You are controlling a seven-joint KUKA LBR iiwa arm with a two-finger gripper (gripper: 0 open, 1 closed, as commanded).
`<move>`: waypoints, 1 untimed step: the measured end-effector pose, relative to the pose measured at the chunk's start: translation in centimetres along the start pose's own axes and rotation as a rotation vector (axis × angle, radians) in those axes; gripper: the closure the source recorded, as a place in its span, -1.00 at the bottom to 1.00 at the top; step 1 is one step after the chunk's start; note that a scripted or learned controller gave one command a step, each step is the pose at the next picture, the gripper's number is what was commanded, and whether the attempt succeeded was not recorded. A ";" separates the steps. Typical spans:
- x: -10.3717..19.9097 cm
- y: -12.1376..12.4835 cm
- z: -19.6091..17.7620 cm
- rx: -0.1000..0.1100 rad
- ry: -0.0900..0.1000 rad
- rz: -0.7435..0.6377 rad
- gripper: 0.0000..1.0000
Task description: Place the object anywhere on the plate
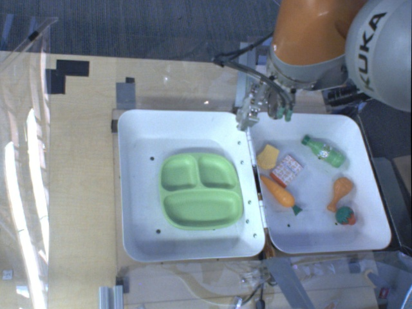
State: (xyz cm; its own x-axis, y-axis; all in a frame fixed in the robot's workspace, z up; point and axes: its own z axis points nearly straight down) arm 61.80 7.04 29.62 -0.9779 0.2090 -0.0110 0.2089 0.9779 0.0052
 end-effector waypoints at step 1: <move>12.3 9.9 -7.5 -0.003 0.000 0.045 1.00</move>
State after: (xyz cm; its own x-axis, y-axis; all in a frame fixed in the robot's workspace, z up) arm 51.79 19.27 37.05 -0.9674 0.2531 -0.0107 0.2531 0.9674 0.0086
